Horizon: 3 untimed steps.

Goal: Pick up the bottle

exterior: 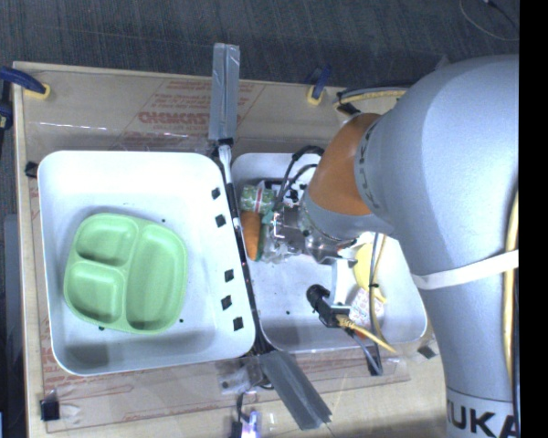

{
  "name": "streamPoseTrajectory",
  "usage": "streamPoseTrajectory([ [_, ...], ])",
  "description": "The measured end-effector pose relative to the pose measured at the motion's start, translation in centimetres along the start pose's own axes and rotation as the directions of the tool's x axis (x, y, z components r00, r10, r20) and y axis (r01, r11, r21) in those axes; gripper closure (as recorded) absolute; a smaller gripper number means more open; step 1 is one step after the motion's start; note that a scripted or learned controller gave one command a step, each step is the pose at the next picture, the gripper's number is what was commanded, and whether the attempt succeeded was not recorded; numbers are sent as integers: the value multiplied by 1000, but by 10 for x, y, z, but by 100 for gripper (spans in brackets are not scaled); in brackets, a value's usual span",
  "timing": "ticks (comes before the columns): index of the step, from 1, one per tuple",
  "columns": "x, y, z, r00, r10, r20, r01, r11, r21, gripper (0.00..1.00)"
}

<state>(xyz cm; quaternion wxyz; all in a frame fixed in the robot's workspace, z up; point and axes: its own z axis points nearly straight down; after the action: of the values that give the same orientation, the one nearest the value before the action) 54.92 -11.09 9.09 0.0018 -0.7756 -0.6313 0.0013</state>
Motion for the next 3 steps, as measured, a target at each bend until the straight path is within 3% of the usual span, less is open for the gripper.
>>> streamPoseTrajectory([
  [1,-10,-65,0,1000,22,-1,-22,1000,0,100],
  [2,-63,57,-1,973,230,-1,-230,973,0,100],
  [3,-60,57,-11,975,221,-1,-221,975,5,100],
])
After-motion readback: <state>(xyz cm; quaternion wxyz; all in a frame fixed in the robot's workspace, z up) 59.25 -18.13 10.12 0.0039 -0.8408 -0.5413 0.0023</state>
